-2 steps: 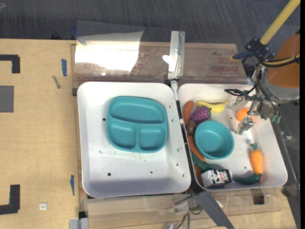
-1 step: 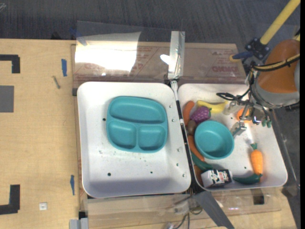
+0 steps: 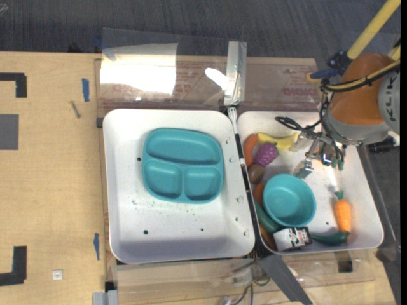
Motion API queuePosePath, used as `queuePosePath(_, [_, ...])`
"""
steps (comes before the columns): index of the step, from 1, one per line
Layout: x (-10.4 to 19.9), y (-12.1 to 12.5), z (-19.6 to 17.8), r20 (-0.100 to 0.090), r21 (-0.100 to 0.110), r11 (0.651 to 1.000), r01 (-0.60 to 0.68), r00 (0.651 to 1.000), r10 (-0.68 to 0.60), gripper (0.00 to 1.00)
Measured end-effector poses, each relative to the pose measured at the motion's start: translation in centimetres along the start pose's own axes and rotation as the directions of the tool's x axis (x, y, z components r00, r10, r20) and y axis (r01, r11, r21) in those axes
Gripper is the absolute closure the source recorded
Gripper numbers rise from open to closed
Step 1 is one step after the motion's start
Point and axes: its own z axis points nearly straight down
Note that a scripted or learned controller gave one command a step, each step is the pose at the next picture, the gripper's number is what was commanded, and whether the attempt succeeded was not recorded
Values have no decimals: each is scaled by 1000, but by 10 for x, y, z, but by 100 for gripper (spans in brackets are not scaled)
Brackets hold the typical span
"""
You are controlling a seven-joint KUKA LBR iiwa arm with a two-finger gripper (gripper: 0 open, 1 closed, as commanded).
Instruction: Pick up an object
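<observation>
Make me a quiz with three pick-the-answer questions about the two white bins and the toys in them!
1. Where is the teal divided plate?
A. In the left bin
B. In the right bin
C. On the wooden board beside the bins

2. What colour is the bowl?
A. Red
B. Teal
C. Yellow

3. How does the bowl sit?
A. Upside down
B. Upright, with its opening facing up
C. Stacked on the divided plate

Answers:
1. A, since the plate lies in the left bin by itself.
2. B, since the bowl matches the plate's teal colour.
3. B, since you can look down into its hollow. It sits in the right bin among the toy carrot, the purple grapes and the banana, with the gripper above that bin.
</observation>
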Motion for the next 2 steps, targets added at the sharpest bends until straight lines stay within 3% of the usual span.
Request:
queuePosePath(1, [-42,-17,6,-14,-6,995,98,995,-98,0])
queuePosePath(2, [-46,-14,-9,1,-6,995,100,995,-100,100])
